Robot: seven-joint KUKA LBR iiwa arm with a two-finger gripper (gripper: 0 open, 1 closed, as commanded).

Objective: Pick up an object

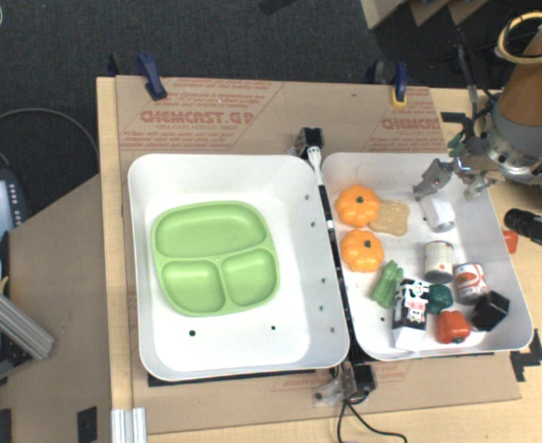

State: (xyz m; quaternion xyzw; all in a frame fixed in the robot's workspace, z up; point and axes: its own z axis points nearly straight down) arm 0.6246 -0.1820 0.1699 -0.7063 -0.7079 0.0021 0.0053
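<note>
The gripper hangs over the back of the right bin, fingers spread and holding nothing; two orange pumpkins lie near. The left bin holds a green tray.

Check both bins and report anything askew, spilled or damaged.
Nothing looks spilled or broken. The green tray sits slightly turned in the left bin. In the right bin two small cans lie tipped among crowded toys, near two pumpkins. The gripper hovers at that bin's upper edge.
</note>
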